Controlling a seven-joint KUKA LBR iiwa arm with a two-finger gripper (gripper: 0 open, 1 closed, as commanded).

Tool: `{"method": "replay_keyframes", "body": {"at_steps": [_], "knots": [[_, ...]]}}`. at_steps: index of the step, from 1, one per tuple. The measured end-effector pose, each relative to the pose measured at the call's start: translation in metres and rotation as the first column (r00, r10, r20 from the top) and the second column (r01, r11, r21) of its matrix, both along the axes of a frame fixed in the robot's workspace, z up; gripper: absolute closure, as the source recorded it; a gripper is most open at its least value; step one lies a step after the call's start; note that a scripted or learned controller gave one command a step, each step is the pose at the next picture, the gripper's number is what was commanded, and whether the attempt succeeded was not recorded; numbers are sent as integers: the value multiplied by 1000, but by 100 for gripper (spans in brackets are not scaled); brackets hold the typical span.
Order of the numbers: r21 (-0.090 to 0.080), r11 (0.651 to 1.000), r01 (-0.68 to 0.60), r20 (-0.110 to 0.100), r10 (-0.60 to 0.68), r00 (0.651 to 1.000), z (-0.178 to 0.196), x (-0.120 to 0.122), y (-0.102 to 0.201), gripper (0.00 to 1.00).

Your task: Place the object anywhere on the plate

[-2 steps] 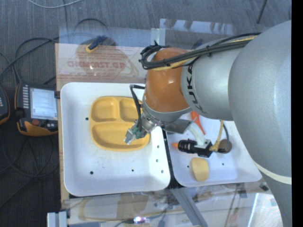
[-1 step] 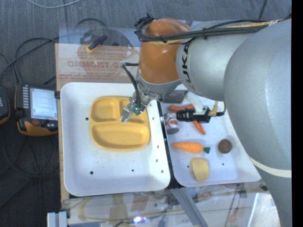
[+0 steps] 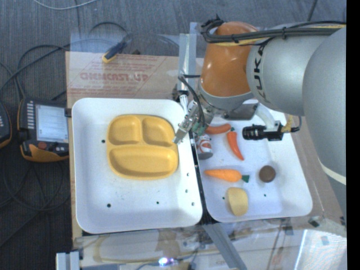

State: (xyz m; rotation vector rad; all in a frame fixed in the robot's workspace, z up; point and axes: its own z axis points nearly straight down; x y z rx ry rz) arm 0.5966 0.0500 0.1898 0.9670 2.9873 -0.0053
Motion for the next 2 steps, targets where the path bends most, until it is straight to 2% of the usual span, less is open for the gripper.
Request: {"method": "replay_keyframes", "body": {"at_steps": [1, 2], "knots": [[1, 991, -131, -1, 131, 991, -6, -8, 41, 100], [5, 1000, -11, -2, 11, 1000, -17, 0, 63, 100]]}}
